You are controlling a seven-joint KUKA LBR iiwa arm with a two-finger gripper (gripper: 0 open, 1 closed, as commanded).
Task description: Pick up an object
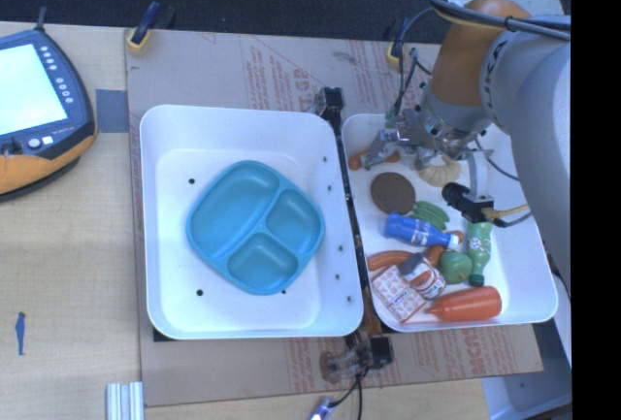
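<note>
Gripper [412, 145] is hanging low over the far end of the right bin [529, 297], at about 12 o'clock of the pile of small things; whether it is spread or pressed together cannot be told, since the wrist is hiding the tips. Nothing is showing in its grasp.

Candidate things are lying close together: a brown disc [392, 192] just below the gripper, a blue bottle [417, 232] at 6 o'clock of the disc, a green bottle [477, 246] at 3 o'clock of the blue one, a red bottle [466, 304] along the near wall, and a printed packet [398, 292] beside it.

For a sound pick, the arm is likely needing to centre over one thing, preferably the blue bottle across its narrow body, and to avoid straddling two neighbours.

Both bins are resting on a cardboard sheet [281, 69] over a wooden bench [68, 292]. In the left bin [155, 132], a blue divided tray [255, 226] is lying. A handheld control pad [39, 113] is sitting at 9 o'clock.
</note>
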